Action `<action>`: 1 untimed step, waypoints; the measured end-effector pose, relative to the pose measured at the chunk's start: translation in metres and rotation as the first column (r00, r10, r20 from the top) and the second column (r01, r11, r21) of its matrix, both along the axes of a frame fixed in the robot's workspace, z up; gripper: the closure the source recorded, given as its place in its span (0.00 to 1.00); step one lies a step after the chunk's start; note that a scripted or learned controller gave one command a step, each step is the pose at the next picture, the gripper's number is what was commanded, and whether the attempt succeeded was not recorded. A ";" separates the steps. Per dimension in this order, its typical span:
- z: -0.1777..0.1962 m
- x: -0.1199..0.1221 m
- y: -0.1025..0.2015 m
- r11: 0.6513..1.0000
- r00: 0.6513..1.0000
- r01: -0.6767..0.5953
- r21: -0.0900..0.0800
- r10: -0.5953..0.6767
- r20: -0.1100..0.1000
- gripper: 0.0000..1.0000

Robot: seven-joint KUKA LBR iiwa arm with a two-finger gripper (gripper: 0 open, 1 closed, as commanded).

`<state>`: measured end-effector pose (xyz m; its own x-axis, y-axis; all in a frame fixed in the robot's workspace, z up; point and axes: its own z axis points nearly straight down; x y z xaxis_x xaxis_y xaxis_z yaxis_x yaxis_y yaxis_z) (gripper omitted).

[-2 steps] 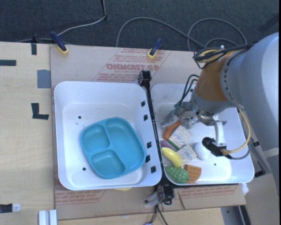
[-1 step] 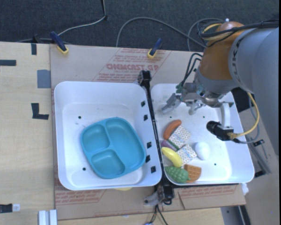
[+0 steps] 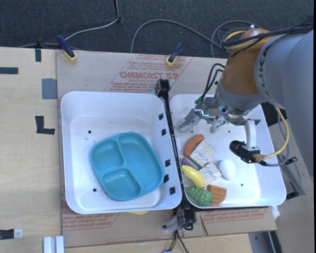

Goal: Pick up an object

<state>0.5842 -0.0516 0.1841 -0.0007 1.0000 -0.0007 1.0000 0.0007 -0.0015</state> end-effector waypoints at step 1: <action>0.000 -0.017 -0.018 1.000 1.000 0.001 0.000 -0.001 0.000 0.00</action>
<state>0.5674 -0.0696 0.1841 0.0000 1.0000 -0.0010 1.0000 0.0000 -0.0014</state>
